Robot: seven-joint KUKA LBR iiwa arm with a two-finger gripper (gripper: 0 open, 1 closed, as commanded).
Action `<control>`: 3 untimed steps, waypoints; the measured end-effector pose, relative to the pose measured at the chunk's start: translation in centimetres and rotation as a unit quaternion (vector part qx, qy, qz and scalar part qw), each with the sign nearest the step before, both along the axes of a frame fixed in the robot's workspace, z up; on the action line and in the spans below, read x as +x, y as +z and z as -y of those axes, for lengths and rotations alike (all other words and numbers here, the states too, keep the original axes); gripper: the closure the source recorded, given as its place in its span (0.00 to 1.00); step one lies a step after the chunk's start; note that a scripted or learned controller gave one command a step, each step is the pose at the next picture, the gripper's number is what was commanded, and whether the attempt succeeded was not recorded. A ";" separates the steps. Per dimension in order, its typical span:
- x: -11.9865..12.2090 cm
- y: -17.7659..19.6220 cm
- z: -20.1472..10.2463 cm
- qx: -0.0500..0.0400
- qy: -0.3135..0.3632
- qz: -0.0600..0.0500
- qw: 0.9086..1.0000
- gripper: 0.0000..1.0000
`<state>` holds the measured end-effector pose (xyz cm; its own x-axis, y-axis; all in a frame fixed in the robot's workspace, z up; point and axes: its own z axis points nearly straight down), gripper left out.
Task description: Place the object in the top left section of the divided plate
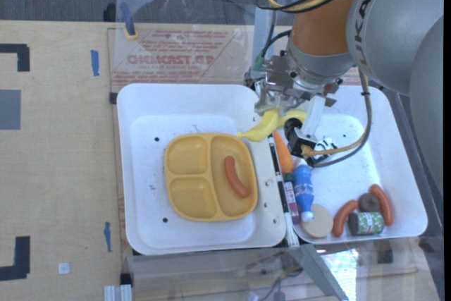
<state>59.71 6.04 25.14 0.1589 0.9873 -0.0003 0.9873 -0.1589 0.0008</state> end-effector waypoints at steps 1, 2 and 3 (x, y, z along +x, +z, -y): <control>-4.5 -0.8 -3.5 0.000 -0.033 -0.002 0.999 1.00; 0.0 -1.6 -3.7 0.000 -0.077 0.000 0.997 1.00; -7.7 -2.1 -7.1 0.000 -0.066 -0.002 0.998 1.00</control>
